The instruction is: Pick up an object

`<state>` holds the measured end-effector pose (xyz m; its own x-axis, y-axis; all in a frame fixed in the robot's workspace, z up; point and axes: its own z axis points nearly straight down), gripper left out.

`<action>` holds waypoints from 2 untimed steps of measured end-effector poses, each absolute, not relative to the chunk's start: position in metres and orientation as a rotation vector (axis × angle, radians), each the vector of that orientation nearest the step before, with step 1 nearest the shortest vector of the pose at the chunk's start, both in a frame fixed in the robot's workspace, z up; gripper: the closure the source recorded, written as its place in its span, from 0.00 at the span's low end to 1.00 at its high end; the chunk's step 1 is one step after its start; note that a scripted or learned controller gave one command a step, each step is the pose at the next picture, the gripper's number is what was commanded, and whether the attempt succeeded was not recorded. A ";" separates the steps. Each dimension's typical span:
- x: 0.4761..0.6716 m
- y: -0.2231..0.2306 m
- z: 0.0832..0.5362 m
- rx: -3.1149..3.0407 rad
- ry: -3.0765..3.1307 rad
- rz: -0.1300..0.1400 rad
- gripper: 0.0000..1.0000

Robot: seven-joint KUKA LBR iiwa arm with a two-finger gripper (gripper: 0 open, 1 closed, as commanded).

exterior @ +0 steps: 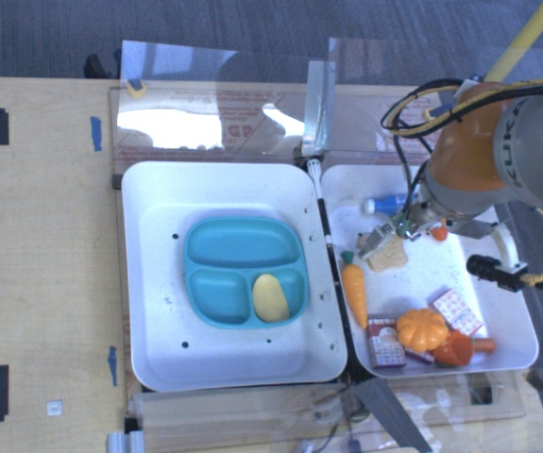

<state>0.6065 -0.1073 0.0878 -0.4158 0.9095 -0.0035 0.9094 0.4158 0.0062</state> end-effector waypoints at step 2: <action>0.595 -0.099 0.089 1.898 2.507 0.000 1.00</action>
<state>0.5953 -0.0988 0.0885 -0.2714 0.9625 0.0019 0.9625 0.2714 -0.0017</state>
